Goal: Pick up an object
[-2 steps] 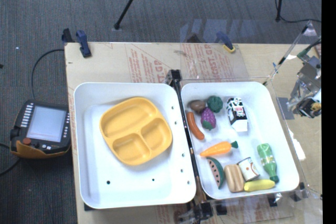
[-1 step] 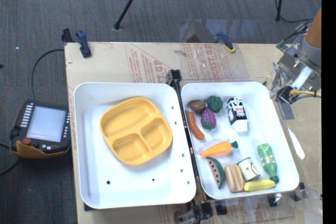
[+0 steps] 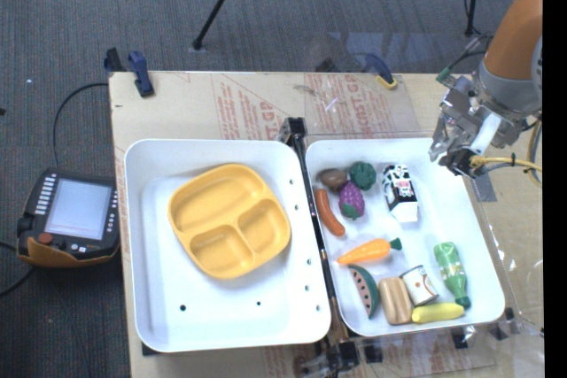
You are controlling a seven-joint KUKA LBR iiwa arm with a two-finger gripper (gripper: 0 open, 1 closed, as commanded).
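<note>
My gripper (image 3: 450,151) hangs over the far right corner of the right bin (image 3: 474,217), above and to the right of a black-and-white milk carton (image 3: 400,192). The bin also holds a green broccoli (image 3: 361,174), a brown potato (image 3: 333,179), purple grapes (image 3: 352,199), an orange sausage (image 3: 330,212), a carrot (image 3: 368,251), a watermelon slice (image 3: 364,290), a bread piece (image 3: 394,300), a small can (image 3: 418,285), a green bottle (image 3: 451,272) and a yellow banana (image 3: 437,312). None of them touches the gripper.
The left bin (image 3: 151,279) holds a yellow divided plate (image 3: 230,219). A black divider (image 3: 306,181) runs between the bins. Clamps (image 3: 139,71) grip the bench's far edge. A teach pendant (image 3: 71,219) lies on the floor to the left.
</note>
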